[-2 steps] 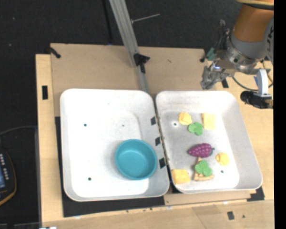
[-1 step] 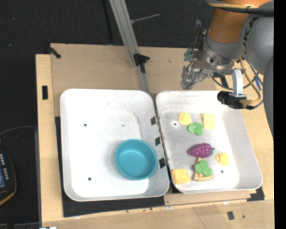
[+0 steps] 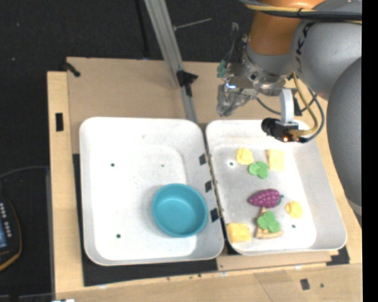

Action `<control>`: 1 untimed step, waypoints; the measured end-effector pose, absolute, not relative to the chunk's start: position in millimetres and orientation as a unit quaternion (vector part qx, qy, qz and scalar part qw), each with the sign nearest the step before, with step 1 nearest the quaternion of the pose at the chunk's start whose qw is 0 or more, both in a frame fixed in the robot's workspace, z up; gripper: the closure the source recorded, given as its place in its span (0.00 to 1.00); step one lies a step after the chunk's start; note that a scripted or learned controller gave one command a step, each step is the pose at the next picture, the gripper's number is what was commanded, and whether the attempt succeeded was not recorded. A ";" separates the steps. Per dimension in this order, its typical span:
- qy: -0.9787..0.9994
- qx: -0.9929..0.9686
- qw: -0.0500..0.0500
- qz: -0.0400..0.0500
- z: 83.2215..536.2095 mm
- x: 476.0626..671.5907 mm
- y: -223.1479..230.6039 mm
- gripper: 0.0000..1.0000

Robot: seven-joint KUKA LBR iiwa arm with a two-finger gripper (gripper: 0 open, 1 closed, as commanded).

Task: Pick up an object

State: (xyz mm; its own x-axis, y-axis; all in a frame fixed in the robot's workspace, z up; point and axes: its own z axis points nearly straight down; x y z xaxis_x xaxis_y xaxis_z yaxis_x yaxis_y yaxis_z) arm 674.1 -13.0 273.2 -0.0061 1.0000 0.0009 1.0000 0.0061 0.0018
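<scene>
Purple plastic grapes (image 3: 264, 197) lay in the middle of your right white bin (image 3: 315, 231), among yellow blocks (image 3: 275, 160) and green leafy toys (image 3: 259, 169). A round blue bowl (image 3: 179, 209) sat in the left white bin (image 3: 126, 150). Your gripper (image 3: 230, 100) hung above the bench, beyond the right bin's far rim; whether it was apart or together, you could not tell.

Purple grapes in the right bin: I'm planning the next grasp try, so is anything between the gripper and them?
The gripper hangs past the far rim of the right bin. On the way to the purple grapes lie a yellow piece and a green piece, both low; nothing covers the grapes from above.
</scene>
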 end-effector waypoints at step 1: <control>0.709 0.705 -0.001 -0.001 254.5 682.9 36.2 1.00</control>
